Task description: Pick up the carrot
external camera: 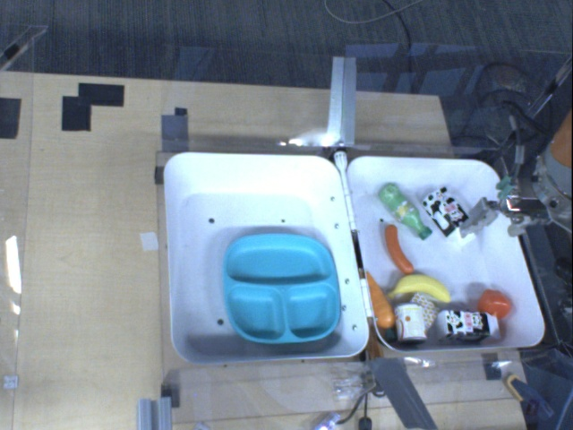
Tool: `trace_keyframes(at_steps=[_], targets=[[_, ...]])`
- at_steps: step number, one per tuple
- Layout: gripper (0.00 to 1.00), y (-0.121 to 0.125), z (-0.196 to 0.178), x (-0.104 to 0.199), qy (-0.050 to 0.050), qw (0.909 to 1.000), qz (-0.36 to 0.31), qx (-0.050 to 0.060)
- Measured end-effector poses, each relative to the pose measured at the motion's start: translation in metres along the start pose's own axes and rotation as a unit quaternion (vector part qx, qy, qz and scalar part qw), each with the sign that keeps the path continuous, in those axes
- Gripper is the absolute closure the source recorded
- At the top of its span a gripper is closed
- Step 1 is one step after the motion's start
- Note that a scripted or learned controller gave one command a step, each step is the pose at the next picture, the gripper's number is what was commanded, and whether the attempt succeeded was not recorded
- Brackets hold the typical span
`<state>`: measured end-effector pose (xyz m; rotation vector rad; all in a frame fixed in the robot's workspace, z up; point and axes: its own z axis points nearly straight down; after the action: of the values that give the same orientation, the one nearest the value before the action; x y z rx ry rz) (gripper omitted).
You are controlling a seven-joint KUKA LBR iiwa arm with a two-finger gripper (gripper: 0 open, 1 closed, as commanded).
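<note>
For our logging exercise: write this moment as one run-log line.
phase: approach | gripper: at right bin edge, holding nothing seen | carrot: lying in right bin, front-left corner, beside banana

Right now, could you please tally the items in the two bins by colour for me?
Blue: 1, the divided plate.
Green: 1, the bottle.
Orange: 3, the sausage-like piece, carrot, round fruit.
Yellow: 1, the banana.
Black-and-white: 2, cow-print cartons.
Patterned cup: 1.
Total: 9.

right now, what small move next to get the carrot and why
Probably swing the gripper left and toward the near edge of the right bin: it hangs over the far right side, while the carrot lies against the near left wall beside the banana.
</note>
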<state>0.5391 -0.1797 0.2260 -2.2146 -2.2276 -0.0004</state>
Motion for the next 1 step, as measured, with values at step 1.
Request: trace_keyframes(at_steps=[1], targets=[[0.00, 0.0079, 0.0755, 0.0970, 0.000, 0.9997, 0.024, 0.000]])
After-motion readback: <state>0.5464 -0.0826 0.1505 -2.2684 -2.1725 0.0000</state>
